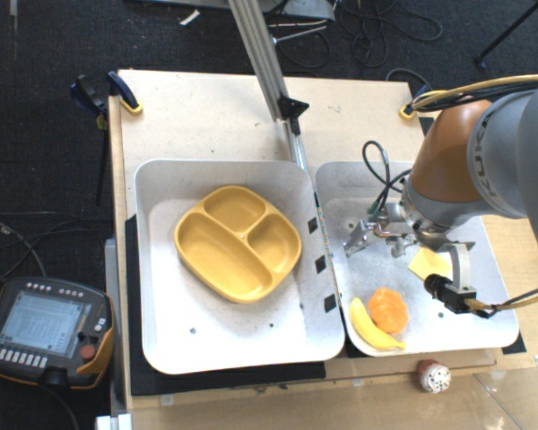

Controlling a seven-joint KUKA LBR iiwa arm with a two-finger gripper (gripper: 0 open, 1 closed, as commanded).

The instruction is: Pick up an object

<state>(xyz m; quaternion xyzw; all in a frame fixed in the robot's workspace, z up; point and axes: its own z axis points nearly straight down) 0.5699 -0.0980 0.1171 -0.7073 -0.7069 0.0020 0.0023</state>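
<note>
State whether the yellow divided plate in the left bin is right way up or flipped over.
Right way up: the yellow divided plate shows its three hollow compartments and raised dividers facing the camera.

Objs in bins – 4 candidates

L bin: yellow divided plate point(239, 242), 3 compartments, flat, upright, approx centre, turned at a slant to the bin walls. R bin, near front edge: orange round fruit point(388, 309) (mandarin-like) touching the yellow banana point(371, 328), which lies on its side curving along the front-left corner. Pale yellow flat block point(428, 263) just behind/right of the orange, partly hidden under the arm, so shape unclear.
</note>
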